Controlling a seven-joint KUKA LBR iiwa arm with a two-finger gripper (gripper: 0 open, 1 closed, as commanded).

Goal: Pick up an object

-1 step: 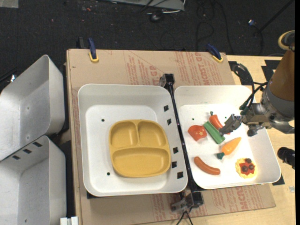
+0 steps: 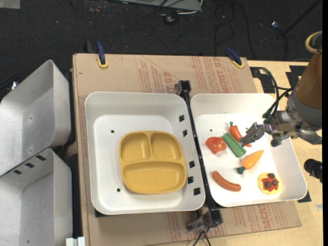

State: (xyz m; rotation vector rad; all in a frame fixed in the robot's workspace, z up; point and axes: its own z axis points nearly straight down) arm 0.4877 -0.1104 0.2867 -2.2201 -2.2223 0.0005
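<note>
1. Looking down at a slant on a bench (image 2: 154, 70) surfaced in brown cardboard, with two shallow white bins side by side on it.
2. Left bin (image 2: 100, 137): holds a yellow divided tray (image 2: 152, 162) with three compartments, lying flat near the bin's middle.
3. Right bin (image 2: 287, 188): holds a scatter of toy food.
4. Red tomato-like piece (image 2: 216, 144) lies toward the bin's left side.
5. Green stick (image 2: 233, 144) lies on a diagonal just beside the red piece, to its right.
6. Small red-orange pepper-like piece (image 2: 234, 131) with a green stem sits at the green stick's upper end, touching or nearly so (hard to separate at this size).
7. Orange carrot (image 2: 251, 160) with a green top lies below and right of the green stick, near it.
8. Reddish-brown sausage (image 2: 226, 181) lies toward the bin's front, apart from the others.
9. Small yellow round piece with dark and red toppings (image 2: 269, 183) sits in the front right part of the bin.
10. Arm (image 2: 307, 96) reaches in from the right, its orange band showing at the frame's edge.
11. Gripper (image 2: 252, 135) sits low over the right bin, between the pepper-like piece and the carrot, just right of the green stick's middle.
12. Pincer state: cannot tell (the dark tip is too small and blurred to read), and nothing can be made out pinched in it.
13. Two more white bins (image 2: 31, 137) stand off the bench at the left, tilted.
</note>
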